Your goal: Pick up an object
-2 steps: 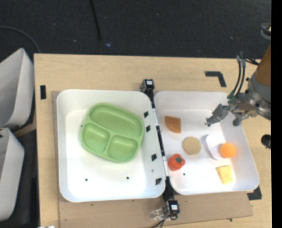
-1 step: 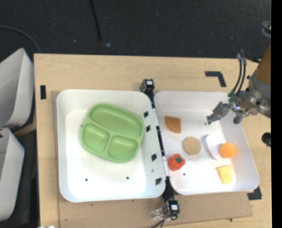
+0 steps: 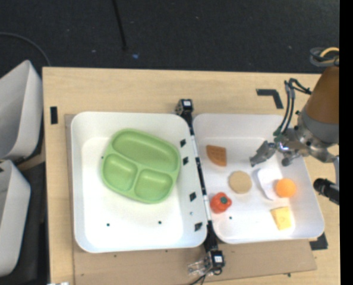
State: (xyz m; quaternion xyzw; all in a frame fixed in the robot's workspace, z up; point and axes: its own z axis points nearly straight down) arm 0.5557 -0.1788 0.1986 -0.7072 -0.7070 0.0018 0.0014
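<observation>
While your gripper point(image 3: 276, 151) hovers with its fingers apart and empty over the right bin point(image 3: 257, 126), the orange ball point(image 3: 286, 187) sits just below it beside a white piece point(image 3: 265, 181). It looks light, smooth and liable to roll, so close across its widest part.

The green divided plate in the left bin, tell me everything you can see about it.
The green divided plate is a pale green tray with rounded corners that looks like moulded plastic. It has three compartments: one long one along its upper edge and two smaller ones below it. All three look bare. It lies flat, right side up, turned at a slight angle to the walls, in the upper middle of the left shallow white bin. It rests on the bin floor, and nothing else touches it.
</observation>
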